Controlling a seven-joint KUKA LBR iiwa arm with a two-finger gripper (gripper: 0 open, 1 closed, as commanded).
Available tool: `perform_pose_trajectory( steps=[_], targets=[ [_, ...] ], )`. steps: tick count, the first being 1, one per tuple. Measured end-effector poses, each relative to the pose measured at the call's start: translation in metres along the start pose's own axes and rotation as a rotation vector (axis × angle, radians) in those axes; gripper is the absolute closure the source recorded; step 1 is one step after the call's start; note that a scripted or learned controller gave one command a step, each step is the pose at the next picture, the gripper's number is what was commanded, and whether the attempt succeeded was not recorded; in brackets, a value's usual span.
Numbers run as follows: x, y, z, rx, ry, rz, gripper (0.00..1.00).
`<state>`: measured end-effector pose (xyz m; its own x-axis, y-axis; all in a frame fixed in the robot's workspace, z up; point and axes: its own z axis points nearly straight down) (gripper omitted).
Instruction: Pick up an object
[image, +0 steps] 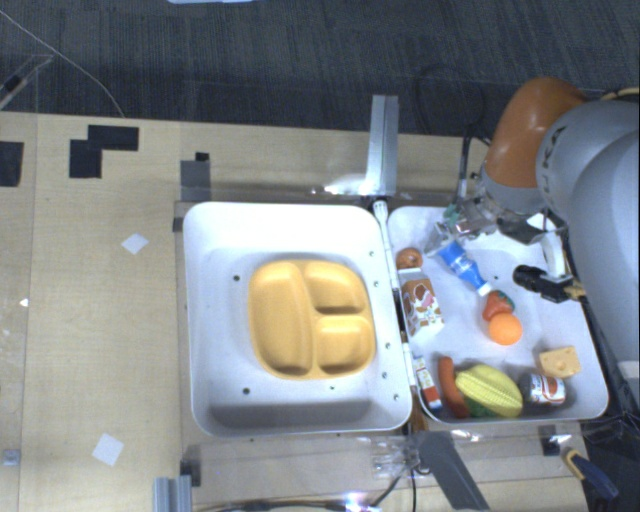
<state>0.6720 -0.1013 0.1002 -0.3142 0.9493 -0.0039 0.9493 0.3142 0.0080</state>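
We are reading outward from the yellow plastic corn cob (490, 389) lying nearest us in the right white bin (596, 385). Beyond the corn cob an orange ball (505, 329) is resting, and farther still a blue plastic bottle (462, 265). Our hand (470, 215) is hovering just past that bottle; whether it is parted or closed, we cannot tell. We are judging that lowering squarely over the bottle should serve best.
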Motion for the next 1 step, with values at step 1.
perform_pose_trajectory(
  steps=[1],
  targets=[
    [0.0551,0.0187,-0.0896,-0.004,0.001,0.212,1.0]
  ],
)
